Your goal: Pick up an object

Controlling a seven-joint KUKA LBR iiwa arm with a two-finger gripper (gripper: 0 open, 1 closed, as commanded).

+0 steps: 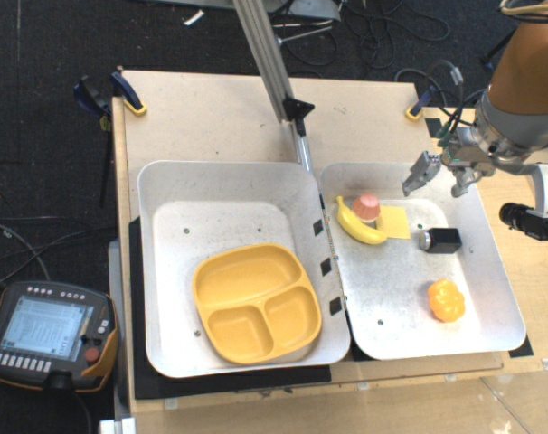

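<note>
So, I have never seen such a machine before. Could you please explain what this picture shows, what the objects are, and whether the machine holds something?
This is one picture from a camera fixed above a bench, looking down at a slant. The grey and orange shape at the right is a robot arm. At its end sits the gripper, with two fingers spread apart and nothing between them, so it holds nothing. It hangs above the far edge of the right bin.

Two shallow white bins lie side by side. The left bin holds a yellow divided tray. The right bin holds a banana with a small pink object beside it, a flat yellow piece, a small black object and an orange-yellow toy.

The device at lower left is a control pad.
</note>
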